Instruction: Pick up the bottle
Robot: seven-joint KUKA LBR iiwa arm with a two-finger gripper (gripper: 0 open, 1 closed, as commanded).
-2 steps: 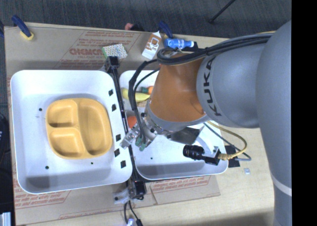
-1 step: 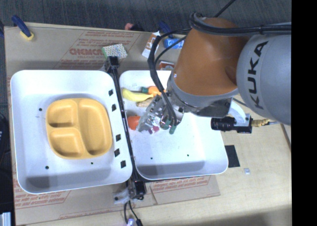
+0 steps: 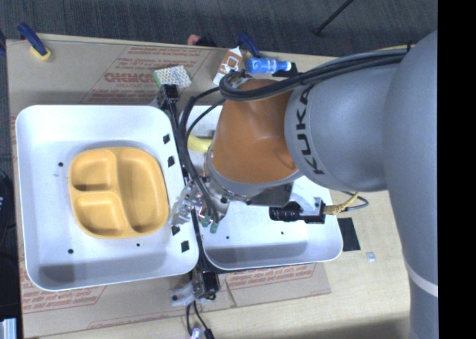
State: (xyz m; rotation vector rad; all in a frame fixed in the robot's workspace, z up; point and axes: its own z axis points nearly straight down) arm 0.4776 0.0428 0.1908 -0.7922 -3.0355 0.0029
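Two white bins are sitting side by side, and the arm [image 3: 349, 129] is reaching in from 3 o'clock, its orange band [image 3: 249, 140] bending down over the right bin [image 3: 320, 244]. The gripper [image 3: 195, 211] is hanging at that bin's 8 o'clock edge, beside the left bin [image 3: 30, 181] holding a yellow tray [image 3: 119, 190]; whether it is grasping anything cannot be told. The arm is hiding most of the right bin, and a yellow sliver peeking out at 11 o'clock, possibly the bottle [image 3: 197, 143], is too covered to make out
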